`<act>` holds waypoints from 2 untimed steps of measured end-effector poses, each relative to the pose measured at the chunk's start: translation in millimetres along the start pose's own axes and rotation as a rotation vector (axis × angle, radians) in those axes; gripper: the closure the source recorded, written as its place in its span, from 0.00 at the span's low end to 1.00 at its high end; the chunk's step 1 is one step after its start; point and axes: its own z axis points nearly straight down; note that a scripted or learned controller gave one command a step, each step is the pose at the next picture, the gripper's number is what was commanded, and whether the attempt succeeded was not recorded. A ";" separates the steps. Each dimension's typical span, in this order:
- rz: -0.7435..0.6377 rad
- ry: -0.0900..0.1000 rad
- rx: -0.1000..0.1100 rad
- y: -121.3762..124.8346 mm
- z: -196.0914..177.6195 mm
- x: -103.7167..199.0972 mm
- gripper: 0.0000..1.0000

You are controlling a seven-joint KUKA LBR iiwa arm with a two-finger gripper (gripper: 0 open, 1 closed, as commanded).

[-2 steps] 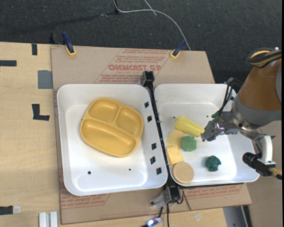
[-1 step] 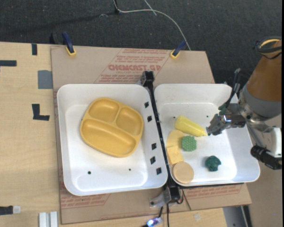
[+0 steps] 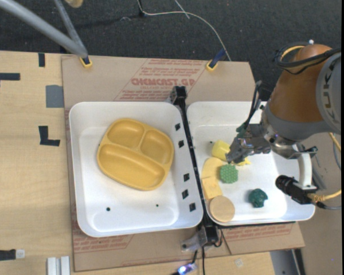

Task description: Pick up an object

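The right bin holds several small objects: a yellow block, a pale yellow piece, a light green bumpy ball, a dark green lump and a tan wooden disc. My gripper reaches down from the right into this bin. Its tips sit just above the green ball and right of the yellow block, over a bit of yellow. The dark fingers are too small and crowded to read.
The left bin holds a yellow divided plate. A black divider runs between the bins. The arm's orange band and grey body hang over the right bin's right side. Cardboard lies beneath both bins.
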 end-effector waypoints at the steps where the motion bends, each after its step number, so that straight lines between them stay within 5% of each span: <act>1: -0.001 0.000 0.000 4.5 -1.5 57.5 1.00; 2: 0.001 -0.001 0.002 -4.5 16.0 108.0 1.00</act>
